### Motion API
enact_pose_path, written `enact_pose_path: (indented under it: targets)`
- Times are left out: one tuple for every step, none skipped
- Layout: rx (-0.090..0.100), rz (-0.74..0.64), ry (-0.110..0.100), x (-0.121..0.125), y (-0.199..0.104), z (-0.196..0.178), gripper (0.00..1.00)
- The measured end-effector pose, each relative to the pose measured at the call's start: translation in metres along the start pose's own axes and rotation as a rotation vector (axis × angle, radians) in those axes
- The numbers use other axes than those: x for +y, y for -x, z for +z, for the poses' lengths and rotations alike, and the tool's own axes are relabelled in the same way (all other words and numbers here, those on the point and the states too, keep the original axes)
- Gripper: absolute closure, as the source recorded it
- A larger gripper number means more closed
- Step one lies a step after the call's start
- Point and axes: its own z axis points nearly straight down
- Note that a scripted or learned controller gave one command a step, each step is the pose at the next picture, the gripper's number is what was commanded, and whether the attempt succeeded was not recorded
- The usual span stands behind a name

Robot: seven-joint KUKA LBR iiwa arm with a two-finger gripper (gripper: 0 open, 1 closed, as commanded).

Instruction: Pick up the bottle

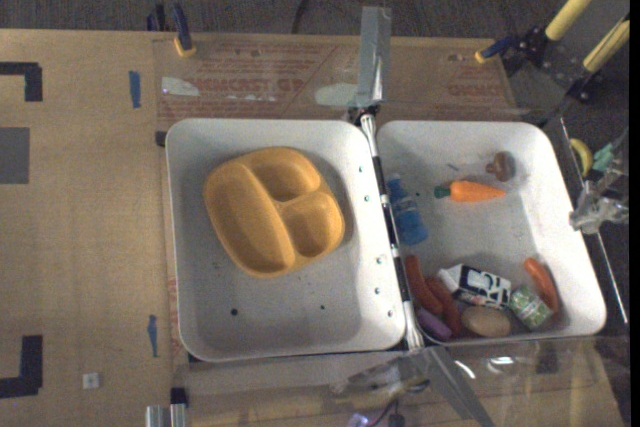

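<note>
Nothing done yet, far as I can judge — the bottle (405, 212), the blue one, lies on its side in the right bin (553, 177), tight against the divider wall on that bin's left, untouched. My gripper (597, 211) sits at the bin's right rim, well apart from it; it's a blurry metallic clump at the frame edge, so I cannot tell if my fingers are apart or together — prob. nothing between them.

Still to do: cross the bin, come down over the bottle, close, lift. Basically the whole job.

Other stuff in the bin: carrot (472, 191) just right of the bottle, milk carton (478, 284) and sausages (425, 291) lower down. Left bin (200, 315) has the yellow divided plate (274, 209) — not my concern.
</note>
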Motion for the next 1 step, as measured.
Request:
enact_pose_path:
  targets:
    - [-0.002,-0.201,0.006,-0.0148,0.0062,-0.0399,1.00]
